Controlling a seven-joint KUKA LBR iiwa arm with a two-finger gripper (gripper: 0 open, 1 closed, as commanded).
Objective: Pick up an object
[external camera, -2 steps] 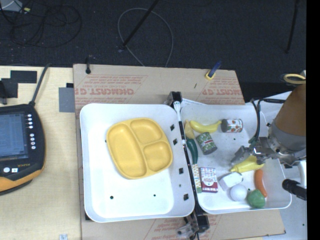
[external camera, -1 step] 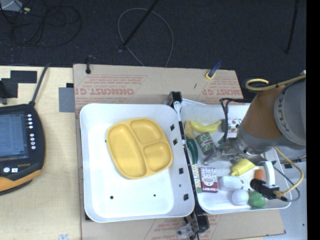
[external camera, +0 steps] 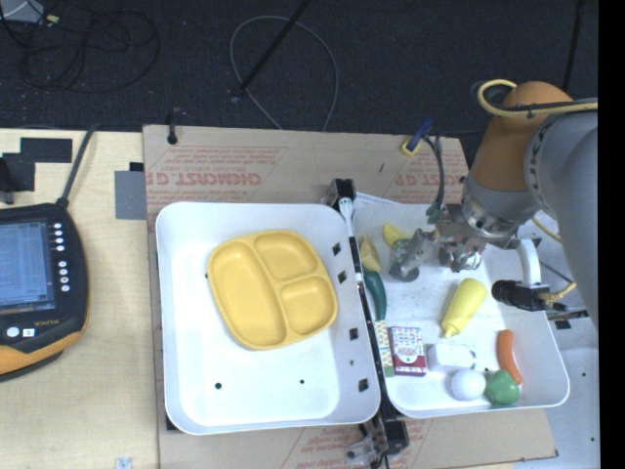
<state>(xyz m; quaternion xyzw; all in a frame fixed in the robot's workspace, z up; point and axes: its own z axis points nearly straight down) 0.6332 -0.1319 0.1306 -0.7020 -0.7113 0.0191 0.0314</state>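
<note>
The arm comes in from the right, its orange band (external camera: 510, 135) high over the right bin (external camera: 547, 384), and the pincer (external camera: 422, 254) hangs low over that bin's upper left part. From here I cannot tell how the pincer stands, and nothing can be made out held in it.

The things to pick all lie in the right bin. A small yellow piece (external camera: 394, 234) sits just left of the pincer, near the bin's top edge. A yellow squeeze bottle (external camera: 463, 307) lies tilted in the middle, below and to the right of the pincer. A green and yellow item (external camera: 372, 279) lies along the bin's left wall. Nearer the front edge lie a small red printed box (external camera: 406, 350), a white ball (external camera: 467, 384), a green ball (external camera: 503, 389) touching it, and an orange carrot-like piece (external camera: 508, 353) just above.

The left bin (external camera: 186, 360) holds a yellow divided plate (external camera: 272, 287). At the counter's far left rests a control pendant (external camera: 37, 281) with a screen.
</note>
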